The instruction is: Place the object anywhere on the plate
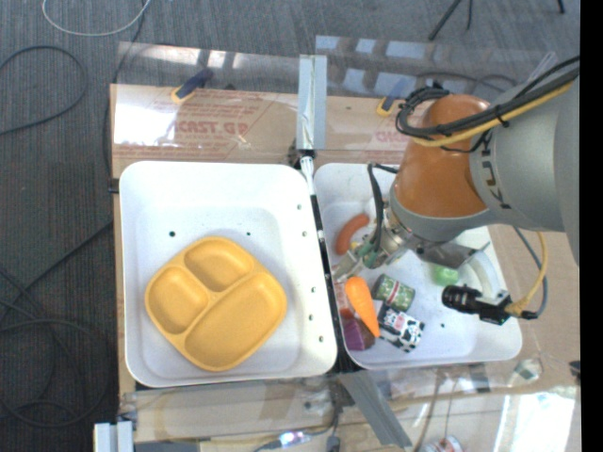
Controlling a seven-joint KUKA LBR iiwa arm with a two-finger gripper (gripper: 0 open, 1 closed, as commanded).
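Note:
A yellow plate (216, 301) with three compartments lies in the left bin (155, 191), with nothing on it. My gripper (366, 256) reaches down into the right bin (490, 347), low at its left side, under the arm's orange band. It hangs just above an orange carrot-shaped piece (361, 298) and right beside a red-orange rounded piece (353, 230). The arm's wrist covers the middle of that bin.
The right bin also holds a small green can (396, 293), a black-and-white spotted block (401, 328), a purple piece (350, 330) at the near left corner and a green piece (445, 274). A ridge with screws (317, 252) separates the bins.

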